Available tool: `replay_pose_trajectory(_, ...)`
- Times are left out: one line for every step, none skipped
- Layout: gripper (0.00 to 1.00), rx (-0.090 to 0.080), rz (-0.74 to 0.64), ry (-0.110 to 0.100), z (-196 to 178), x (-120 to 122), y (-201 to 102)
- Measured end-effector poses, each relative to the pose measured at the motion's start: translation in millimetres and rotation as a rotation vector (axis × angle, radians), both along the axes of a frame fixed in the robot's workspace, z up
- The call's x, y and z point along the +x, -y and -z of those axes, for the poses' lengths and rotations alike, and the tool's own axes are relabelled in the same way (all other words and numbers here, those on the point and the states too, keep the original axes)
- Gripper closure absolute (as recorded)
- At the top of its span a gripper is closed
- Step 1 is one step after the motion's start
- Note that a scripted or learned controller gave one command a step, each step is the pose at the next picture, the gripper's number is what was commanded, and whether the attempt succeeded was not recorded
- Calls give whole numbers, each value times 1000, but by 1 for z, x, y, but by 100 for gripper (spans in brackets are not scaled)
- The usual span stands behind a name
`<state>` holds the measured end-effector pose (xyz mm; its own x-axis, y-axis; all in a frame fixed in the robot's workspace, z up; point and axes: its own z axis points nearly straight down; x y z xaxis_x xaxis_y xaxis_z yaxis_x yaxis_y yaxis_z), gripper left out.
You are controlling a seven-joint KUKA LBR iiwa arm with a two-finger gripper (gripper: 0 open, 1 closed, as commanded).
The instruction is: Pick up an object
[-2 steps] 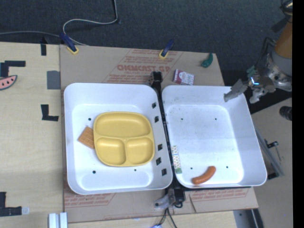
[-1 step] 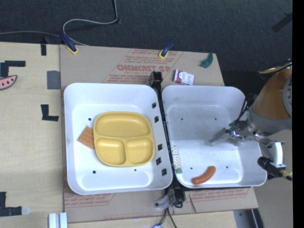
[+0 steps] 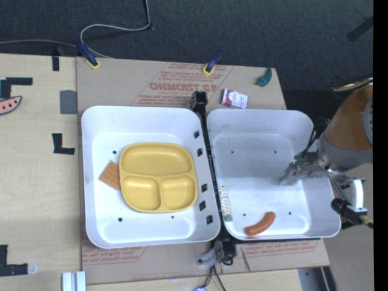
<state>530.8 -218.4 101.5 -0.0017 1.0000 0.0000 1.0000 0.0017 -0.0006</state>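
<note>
Below and left of the gripper (image 3: 290, 176), sausage (image 3: 260, 224) on right bin (image 3: 260, 123) floor, well apart, finger state indiscernible

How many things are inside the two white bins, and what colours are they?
Yellow: 1, the divided plate in the left bin
Light brown: 1, the flat piece tucked under the plate's left edge
Orange: 1, the sausage in the right bin
White with print: 1, the strip at the right bin's left wall
Total: 4
</note>
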Motion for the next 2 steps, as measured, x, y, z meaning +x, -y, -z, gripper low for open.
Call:
replay_pose_trajectory(100,1,0,6,14,8,-87)
replay_pose_trajectory(0,2,-1,5,15,8,-88)
